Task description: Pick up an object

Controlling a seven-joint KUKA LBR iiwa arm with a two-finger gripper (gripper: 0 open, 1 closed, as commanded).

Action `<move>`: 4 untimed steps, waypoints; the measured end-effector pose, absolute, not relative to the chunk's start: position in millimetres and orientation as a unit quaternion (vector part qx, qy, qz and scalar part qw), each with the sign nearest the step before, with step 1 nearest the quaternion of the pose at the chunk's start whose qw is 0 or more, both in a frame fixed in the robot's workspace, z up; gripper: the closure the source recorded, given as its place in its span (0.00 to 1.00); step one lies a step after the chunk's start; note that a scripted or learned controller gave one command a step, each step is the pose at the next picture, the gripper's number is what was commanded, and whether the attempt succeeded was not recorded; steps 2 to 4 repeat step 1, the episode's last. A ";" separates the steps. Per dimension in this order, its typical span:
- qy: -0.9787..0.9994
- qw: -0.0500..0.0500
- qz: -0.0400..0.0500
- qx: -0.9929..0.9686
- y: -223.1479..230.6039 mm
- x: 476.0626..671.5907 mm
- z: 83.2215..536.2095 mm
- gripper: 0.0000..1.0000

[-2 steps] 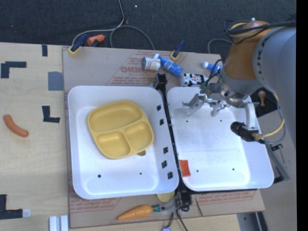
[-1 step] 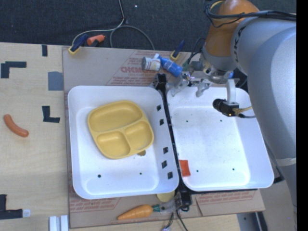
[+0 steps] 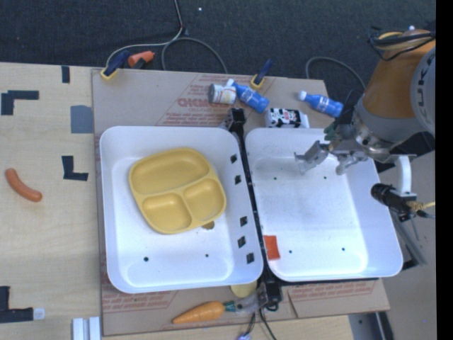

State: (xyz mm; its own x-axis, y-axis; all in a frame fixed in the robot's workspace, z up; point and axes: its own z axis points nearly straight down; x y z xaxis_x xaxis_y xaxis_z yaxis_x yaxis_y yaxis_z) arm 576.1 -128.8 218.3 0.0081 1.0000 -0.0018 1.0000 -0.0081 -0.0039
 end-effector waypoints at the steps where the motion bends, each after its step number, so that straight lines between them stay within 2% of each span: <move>1: -0.708 0.004 0.003 -0.707 -92.3 560.0 116.4 0.00; 4: -0.708 0.004 0.003 -0.707 -92.3 560.0 116.4 0.00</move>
